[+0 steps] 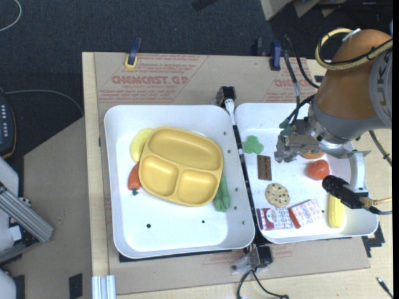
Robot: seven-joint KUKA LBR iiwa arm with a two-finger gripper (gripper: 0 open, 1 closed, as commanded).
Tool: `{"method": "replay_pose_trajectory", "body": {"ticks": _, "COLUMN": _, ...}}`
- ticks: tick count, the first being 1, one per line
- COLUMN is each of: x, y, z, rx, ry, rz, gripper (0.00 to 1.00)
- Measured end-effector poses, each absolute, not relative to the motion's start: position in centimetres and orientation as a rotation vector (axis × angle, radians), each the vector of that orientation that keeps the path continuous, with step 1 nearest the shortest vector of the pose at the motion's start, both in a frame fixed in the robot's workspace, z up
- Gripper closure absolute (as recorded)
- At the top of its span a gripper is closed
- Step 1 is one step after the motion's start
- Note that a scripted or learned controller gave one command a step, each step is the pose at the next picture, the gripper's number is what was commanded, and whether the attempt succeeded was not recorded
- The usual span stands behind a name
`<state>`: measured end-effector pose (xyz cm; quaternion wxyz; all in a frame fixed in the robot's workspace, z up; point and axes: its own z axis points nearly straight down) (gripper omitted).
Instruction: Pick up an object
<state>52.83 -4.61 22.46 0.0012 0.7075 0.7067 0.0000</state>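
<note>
Gripper [288, 149] is seen over the right bin [274, 114], between a green toy [252, 145] and a red toy [318, 169]; whether it is released or clenched cannot be told. Nothing is seen held by it. A brown bar [264, 167], a cookie [277, 195], red packets [291, 215] and a yellow corn [335, 212] are laid nearby. A yellow tray [181, 165] is set in the left bin [124, 185].

Partly hidden under the tray
The yellow divided tray [179, 166] covers most of a carrot [134, 179], a banana [139, 143] and a green vegetable [222, 196].
</note>
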Motion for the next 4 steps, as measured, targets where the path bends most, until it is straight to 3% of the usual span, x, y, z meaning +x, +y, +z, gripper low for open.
{"method": "replay_pose_trajectory", "body": {"ticks": 1, "x": 52.1, "y": -4.6, "z": 23.3, "rx": 2.221, "ry": 2.219, "rz": 0.003, "gripper": 1.00}}
{"method": "replay_pose_trajectory", "body": {"ticks": 2, "x": 52.0, "y": -4.4, "z": 21.4, "rx": 2.225, "ry": 2.223, "rz": -0.003, "gripper": 1.00}}
{"method": "replay_pose_trajectory", "body": {"ticks": 3, "x": 52.6, "y": -4.7, "z": 23.0, "rx": 2.219, "ry": 2.220, "rz": 0.002, "gripper": 1.00}}
{"method": "replay_pose_trajectory", "body": {"ticks": 4, "x": 51.1, "y": -4.6, "z": 22.9, "rx": 2.224, "ry": 2.222, "rz": -0.003, "gripper": 1.00}}
